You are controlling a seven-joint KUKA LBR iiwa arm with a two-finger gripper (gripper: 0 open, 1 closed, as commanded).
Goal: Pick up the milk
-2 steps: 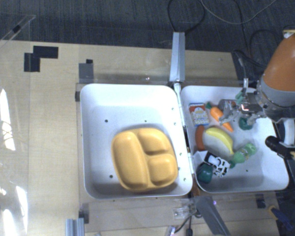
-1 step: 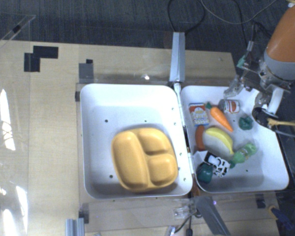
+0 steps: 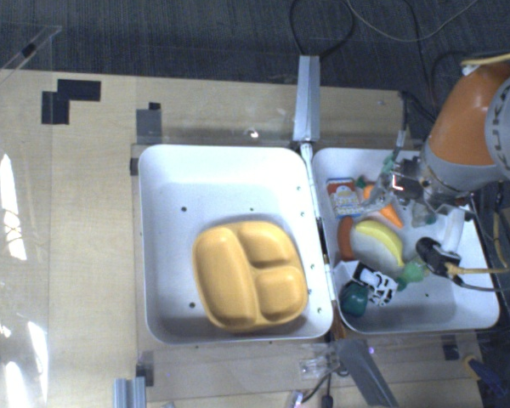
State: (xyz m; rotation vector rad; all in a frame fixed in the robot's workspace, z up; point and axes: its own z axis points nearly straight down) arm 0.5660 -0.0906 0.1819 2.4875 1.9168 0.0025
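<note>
Left bin [image 3: 161,228]: one yellow compartment tray [image 3: 249,272], lower centre of frame. Right bin [image 3: 467,304]: crowded pile. Milk [image 3: 376,284], black-and-white patterned carton, lies at pile's lower edge, touching dark green cup [image 3: 354,297]. Above it a yellow-white item [image 3: 379,240], an orange piece [image 3: 392,215], a printed packet [image 3: 345,195]. Tool [image 3: 405,185] sits over bin's upper part; cannot tell its opening. Pile overlaps; several items unidentifiable.

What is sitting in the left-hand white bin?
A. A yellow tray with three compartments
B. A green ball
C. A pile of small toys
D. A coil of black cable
A: the yellow tray lies alone in the left bin, its three compartments plain to see.
</note>
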